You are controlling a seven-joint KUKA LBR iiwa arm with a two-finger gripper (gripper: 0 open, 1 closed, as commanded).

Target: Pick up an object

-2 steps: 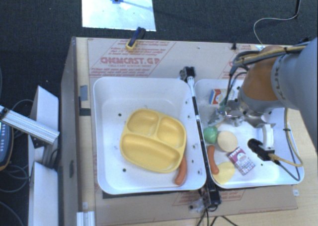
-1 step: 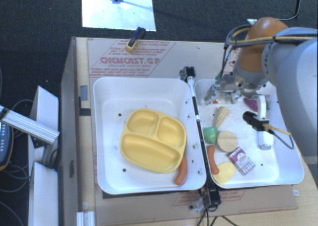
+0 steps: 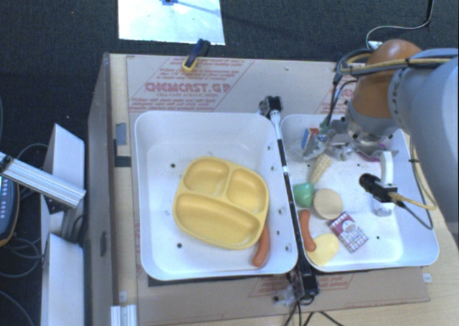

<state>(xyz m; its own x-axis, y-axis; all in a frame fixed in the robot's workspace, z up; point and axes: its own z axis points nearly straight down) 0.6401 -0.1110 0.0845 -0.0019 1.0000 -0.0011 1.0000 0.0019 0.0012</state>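
The arm's end effector point(image 3: 336, 142) sits low in the right bin point(image 3: 416, 246), just above the corn cob point(image 3: 320, 168), though I cannot tell its grip state.

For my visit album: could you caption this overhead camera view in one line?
Grey robot arm reaching into the right bin of toy food, its gripper above a corn cob; a yellow divided plate lies in the left bin.
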